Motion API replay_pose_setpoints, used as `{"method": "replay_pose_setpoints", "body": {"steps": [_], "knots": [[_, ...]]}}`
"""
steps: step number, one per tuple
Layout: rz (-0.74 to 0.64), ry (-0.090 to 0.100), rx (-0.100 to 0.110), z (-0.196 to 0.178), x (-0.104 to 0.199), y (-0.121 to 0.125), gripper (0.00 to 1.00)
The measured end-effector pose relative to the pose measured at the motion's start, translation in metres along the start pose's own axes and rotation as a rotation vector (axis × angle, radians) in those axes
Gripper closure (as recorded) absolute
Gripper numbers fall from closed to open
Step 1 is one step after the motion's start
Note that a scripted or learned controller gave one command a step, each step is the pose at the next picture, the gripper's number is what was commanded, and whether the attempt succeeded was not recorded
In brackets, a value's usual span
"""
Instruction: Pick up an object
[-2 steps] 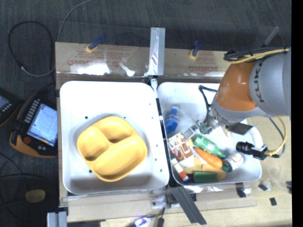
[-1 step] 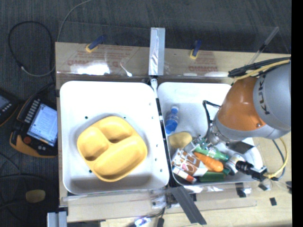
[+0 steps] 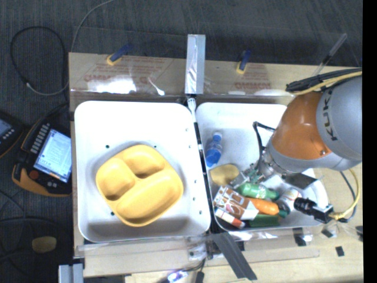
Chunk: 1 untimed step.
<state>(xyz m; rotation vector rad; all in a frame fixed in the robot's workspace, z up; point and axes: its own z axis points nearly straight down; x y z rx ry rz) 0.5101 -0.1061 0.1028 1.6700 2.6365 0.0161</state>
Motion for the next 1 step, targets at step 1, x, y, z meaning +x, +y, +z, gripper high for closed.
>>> {"method": "replay_pose_setpoints", "body": {"steps": [1], "knots": [[0.140, 0.008, 0.023, -0.1157, 0.0162, 0.0942, 1.00]]}}
